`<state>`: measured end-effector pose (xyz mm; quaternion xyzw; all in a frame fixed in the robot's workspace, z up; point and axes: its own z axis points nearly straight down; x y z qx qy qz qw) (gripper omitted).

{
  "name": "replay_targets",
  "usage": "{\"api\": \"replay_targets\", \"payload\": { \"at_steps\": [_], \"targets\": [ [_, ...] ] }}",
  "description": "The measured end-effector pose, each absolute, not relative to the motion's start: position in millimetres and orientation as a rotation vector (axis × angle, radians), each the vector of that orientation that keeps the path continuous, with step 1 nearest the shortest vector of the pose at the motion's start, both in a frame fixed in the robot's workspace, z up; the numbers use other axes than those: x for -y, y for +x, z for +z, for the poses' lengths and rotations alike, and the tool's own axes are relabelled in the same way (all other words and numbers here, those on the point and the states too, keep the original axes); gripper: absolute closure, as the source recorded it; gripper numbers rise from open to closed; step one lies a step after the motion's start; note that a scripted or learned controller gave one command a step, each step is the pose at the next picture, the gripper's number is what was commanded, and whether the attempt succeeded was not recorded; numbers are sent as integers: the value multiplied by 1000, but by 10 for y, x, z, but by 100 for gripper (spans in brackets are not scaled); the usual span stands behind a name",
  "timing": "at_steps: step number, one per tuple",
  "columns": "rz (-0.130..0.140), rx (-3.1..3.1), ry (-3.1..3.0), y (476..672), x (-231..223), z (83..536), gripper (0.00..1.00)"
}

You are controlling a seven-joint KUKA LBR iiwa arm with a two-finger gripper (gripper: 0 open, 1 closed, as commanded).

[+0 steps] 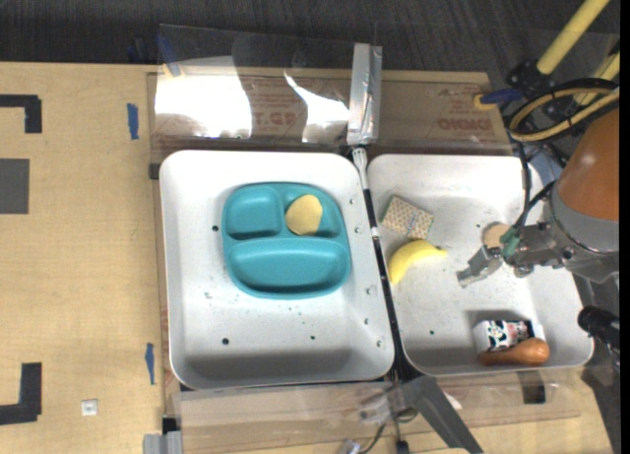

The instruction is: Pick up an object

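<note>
The yellow banana-shaped object [415, 259] is located in the right bin [443, 344], beside the tan waffle square [407, 216]. The gripper [484, 263] is positioned just right of it; the finger state cannot be determined. A yellow ball [304, 214] is seated in the teal tray [285, 270].

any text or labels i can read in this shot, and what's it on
No text can be read with certainty.
Cardboard behind the bins: red print, upside down and too blurred to read.
Small can in the right bin: black and white label, too small to read.
Teal plate, yellow items, gripper: no text seen.
</note>
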<state>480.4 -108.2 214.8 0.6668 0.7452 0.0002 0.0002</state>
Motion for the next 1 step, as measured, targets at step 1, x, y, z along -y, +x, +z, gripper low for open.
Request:
{"api": "replay_targets", "payload": {
  "at_steps": [1],
  "targets": [
    [9,-2175,2255,5571,1224,883,0]
  ]
}}
